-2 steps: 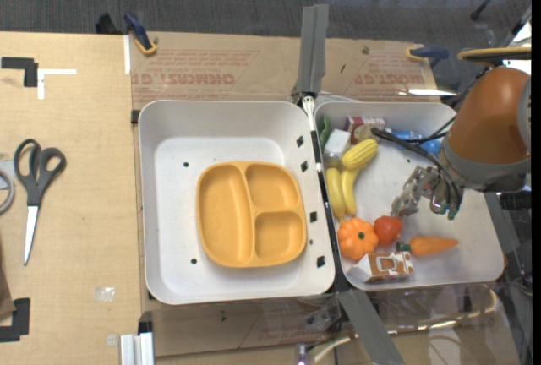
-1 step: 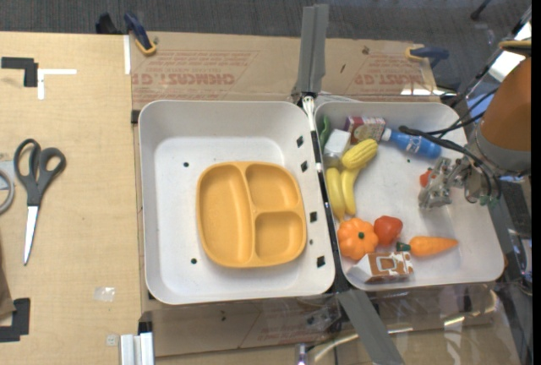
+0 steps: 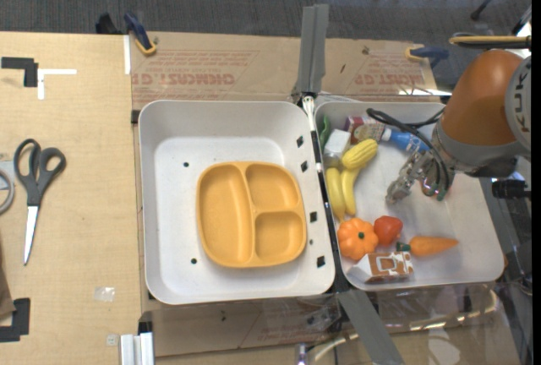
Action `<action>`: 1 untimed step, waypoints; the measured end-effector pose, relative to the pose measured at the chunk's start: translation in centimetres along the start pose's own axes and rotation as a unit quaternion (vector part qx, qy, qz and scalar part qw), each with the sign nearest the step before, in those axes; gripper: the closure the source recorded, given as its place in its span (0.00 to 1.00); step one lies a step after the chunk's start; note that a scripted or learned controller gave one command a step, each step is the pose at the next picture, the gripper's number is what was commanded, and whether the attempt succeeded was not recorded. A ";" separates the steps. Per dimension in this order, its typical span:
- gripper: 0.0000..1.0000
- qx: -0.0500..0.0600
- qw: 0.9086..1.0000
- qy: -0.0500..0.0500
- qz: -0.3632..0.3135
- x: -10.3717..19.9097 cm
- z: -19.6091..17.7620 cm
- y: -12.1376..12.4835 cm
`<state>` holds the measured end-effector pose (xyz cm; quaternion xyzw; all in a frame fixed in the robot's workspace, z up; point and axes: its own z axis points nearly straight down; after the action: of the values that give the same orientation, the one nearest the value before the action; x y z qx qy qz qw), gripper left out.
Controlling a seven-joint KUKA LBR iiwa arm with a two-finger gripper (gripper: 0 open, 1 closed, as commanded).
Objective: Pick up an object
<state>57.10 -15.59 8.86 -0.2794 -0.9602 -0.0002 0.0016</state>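
Two shallow white plastic bins sit side by side on the desk (image 3: 76, 186); the left bin (image 3: 169, 135) bears one yellow-orange plastic plate (image 3: 251, 213) with three compartments, lying flat near its middle; the right bin (image 3: 473, 253) holds the small toy foods; one ear of yellow corn (image 3: 358, 154) lies tilted near the far left corner, touching the top of one yellow banana bunch (image 3: 341, 190) of two fingers; just below that sit one small orange pumpkin (image 3: 357, 239) with a green stem and one red tomato (image 3: 387, 229), touching each other; one orange carrot (image 3: 431, 246) lies beside them to the right; one small printed carton (image 3: 389, 265) in orange and white rests near the front wall, its lettering too small to read; a few further small items crowd the far corner, blurred. One metal end effector (image 3: 416, 179) hangs over the bare floor of the right bin, between corn and carrot, its fingers narrow with nothing between them. One pair of grey-handled scissors (image 3: 35, 182) lies well apart on the left. Cardboard (image 3: 211, 72) behind the bins carries red mirrored print, not legible.
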 end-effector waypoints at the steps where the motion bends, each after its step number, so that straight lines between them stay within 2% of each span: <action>1: 1.00 0.000 0.996 -0.001 -0.094 -1.5 -2.4 -5.5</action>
<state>55.46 -21.00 11.30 -0.1879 -0.9822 -0.0001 0.0005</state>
